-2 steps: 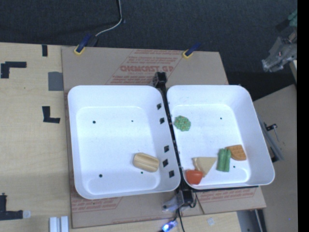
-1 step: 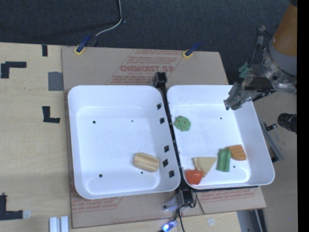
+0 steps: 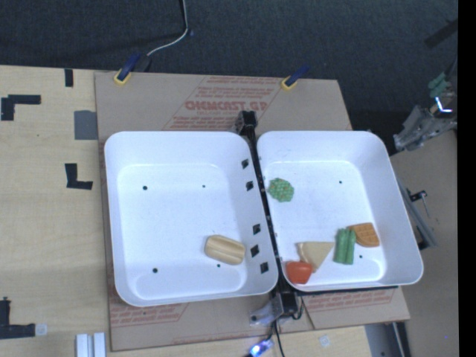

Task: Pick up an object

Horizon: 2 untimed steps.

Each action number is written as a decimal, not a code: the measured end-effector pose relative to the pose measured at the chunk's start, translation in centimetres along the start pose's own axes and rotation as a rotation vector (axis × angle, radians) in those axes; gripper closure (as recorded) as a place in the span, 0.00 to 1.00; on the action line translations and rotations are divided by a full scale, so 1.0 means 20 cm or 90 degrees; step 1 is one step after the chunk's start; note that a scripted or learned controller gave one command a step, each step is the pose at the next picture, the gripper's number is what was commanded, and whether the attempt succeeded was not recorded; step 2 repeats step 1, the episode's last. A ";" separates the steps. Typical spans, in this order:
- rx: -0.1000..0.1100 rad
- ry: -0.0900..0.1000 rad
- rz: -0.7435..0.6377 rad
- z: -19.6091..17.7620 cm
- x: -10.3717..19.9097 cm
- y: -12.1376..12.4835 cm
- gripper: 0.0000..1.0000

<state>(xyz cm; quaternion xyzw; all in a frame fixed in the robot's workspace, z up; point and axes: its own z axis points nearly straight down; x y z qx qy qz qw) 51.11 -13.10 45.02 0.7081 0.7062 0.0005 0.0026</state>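
The left bin [image 3: 126, 162] holds one tan bread roll [image 3: 224, 249] near its front right corner. In the right bin [image 3: 372, 155] a green broccoli floret [image 3: 281, 190] lies near the dividing wall. Along its front lie a red tomato [image 3: 299, 272], a yellow cheese wedge [image 3: 316, 253], a green stick-shaped piece [image 3: 344, 245] and an orange piece [image 3: 366, 234], close together. My gripper [image 3: 425, 127] shows as a grey shape past the right bin's far right corner, outside both bins and away from every object.
Both bins sit on a brown cardboard sheet [image 3: 223, 103] on the bench. Black clips [image 3: 256, 229] line the wall between the bins. A cable [image 3: 178, 21] runs across the dark floor at the back.
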 end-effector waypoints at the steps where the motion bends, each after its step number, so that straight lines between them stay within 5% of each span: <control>1: 0.001 0.000 0.001 -0.18 -0.29 -0.14 1.00; 2: 0.001 0.000 0.001 -0.18 -0.29 -0.14 1.00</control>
